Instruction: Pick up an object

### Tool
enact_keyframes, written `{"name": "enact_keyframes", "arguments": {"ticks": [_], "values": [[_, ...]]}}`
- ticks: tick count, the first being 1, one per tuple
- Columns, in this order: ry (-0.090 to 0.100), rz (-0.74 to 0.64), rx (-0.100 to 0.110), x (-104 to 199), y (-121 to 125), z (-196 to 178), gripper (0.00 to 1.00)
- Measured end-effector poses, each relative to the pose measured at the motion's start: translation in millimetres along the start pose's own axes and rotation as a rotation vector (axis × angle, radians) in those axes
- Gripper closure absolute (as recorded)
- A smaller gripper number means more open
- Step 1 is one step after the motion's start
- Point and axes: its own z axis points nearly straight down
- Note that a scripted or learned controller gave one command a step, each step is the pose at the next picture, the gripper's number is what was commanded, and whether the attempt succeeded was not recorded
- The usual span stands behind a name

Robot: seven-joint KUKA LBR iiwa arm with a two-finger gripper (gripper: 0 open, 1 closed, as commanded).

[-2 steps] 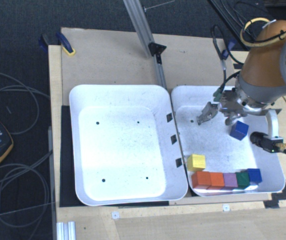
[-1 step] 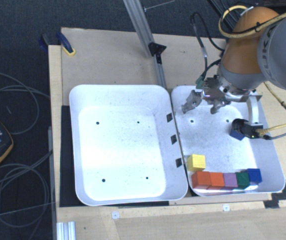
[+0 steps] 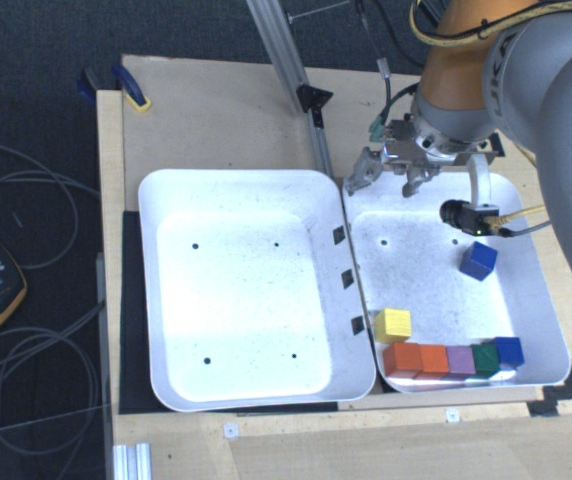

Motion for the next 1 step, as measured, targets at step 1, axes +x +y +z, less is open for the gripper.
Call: {"name": "enact_keyframes", "arguments": {"ticks": [1], "values": [[0.0,0.003,0.001,4.5,-11.6,-30.3,0.0]]}}
